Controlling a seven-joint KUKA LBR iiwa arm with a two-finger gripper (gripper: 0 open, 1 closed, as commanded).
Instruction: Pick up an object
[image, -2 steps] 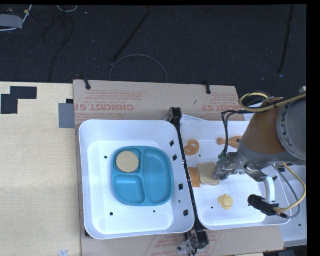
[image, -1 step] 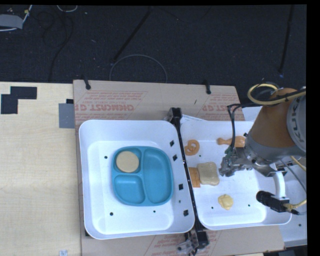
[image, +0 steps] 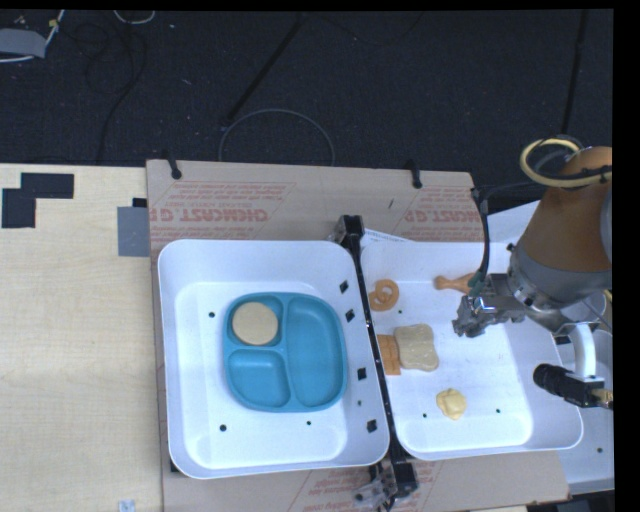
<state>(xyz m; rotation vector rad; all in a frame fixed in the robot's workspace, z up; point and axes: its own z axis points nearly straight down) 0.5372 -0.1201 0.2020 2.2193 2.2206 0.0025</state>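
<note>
Landmark: the bread slice (image: 416, 347), lying flat near the middle of the right bin (image: 500, 425); every place below is given from it.
Progress: by my reading the pick is not yet done. Every candidate object lies on the bin floor and nothing shows lifted. The approach, the closing on a piece and the lift all appear to be left.
Gripper (image: 473, 318): hovers just to the right of the bread slice and a little farther from the camera, above bare bin floor, apart from the slice.
Fingers: too dark and small to make out; I cannot tell how far open they are, and nothing is visibly held between them.
Candidates: a pretzel (image: 383, 294) sits beyond the bread slice and to its left; a small orange piece (image: 452, 284) lies beyond it to the right, near the gripper; a yellow lump (image: 451, 403) lies nearer the camera; an orange block (image: 388, 355) touches the slice's left edge.
Left bin (image: 190, 440): well left of the bread slice, holding a blue divided tray (image: 300, 370) with a round tan biscuit (image: 254, 323) in one compartment.
</note>
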